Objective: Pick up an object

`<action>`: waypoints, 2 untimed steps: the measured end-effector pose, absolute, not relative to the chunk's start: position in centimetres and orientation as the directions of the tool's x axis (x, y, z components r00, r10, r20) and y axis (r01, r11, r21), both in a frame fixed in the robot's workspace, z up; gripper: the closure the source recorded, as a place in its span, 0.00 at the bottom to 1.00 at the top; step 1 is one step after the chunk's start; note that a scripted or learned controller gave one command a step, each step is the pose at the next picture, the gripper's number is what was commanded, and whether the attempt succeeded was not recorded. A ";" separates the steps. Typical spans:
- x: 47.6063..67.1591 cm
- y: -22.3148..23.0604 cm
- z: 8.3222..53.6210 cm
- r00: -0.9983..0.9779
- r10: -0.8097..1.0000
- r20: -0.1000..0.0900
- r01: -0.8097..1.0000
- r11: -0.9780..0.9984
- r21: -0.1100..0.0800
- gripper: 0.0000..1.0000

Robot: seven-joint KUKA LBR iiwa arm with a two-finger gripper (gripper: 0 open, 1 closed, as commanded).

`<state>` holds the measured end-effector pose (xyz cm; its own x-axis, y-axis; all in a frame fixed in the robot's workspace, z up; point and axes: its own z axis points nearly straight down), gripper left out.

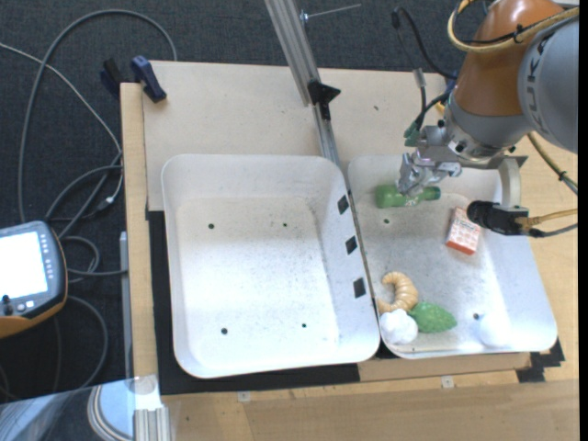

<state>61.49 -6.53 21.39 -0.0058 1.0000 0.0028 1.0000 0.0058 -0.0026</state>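
My gripper (420, 187) hangs low over the far left part of the right bin (514, 283). A small green object (390, 196) lies directly under it and sticks out to its left, touching or nearly touching it. Further right lies an orange and white box (464, 231). Along the near edge of the same bin sit a tan curled object (401, 290), a white ball (398, 327), a green lump (433, 318) and a white object (494, 330).
The left bin (257, 265) lies beside the right one, with a ridge (354, 246) between them. A slanted metal rail (299, 53) crosses the back of the bench. A blue clamp (147, 76) grips the far left corner.
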 end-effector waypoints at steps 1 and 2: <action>61.4 -1.0 23.0 -0.008 1.000 0.003 1.000 0.008 0.003 1.00; 61.6 4.2 24.1 -0.007 1.000 0.003 1.000 0.007 0.003 1.00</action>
